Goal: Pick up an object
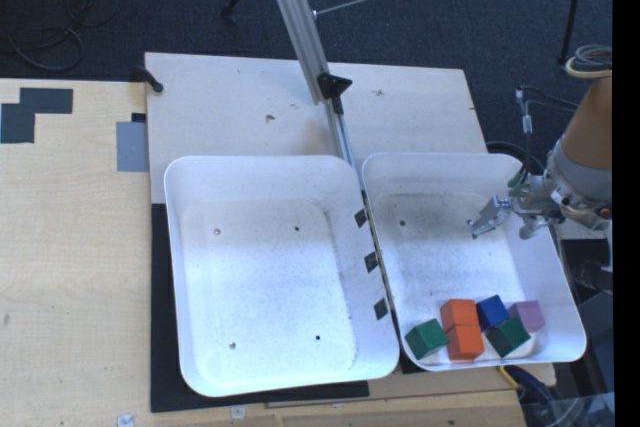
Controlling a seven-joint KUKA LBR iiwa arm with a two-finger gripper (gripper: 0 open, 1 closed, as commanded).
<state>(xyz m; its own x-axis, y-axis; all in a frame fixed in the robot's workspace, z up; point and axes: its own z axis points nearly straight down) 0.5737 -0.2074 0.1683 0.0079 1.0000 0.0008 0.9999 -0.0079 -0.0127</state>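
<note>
1. White plastic bins, two of them, sit side by side on the bench: the left bin (200, 215) and the right bin (400, 185), their inner rims touching along a seam fitted with small dark clips
2. Objects lie clustered in the near right corner of the right bin: a green block (426, 337) at the left of the cluster, an orange block (462, 327) just beside it, a blue block (491, 310) further right, a dark green block (508, 336) nearer the rim, and a purple block (529, 315) at the far right of the group
3. The blocks are packed close; several appear to touch, though exact contact cannot be confirmed
4. The gripper (487, 218) reaches in from the right, over the right part of the right bin, well apart from the block cluster and on its far side
5. Jaw state: cannot tell; the metal parts at the tip are too small and blurred to judge
6. Nothing is visible between the gripper's tips
7. A slanted aluminium post (298, 20) rises from the far side of the bench, behind the seam between the bins
8. The bins rest on a pale board (230, 105); a wooden bench surface (70, 255) lies to the left
</note>
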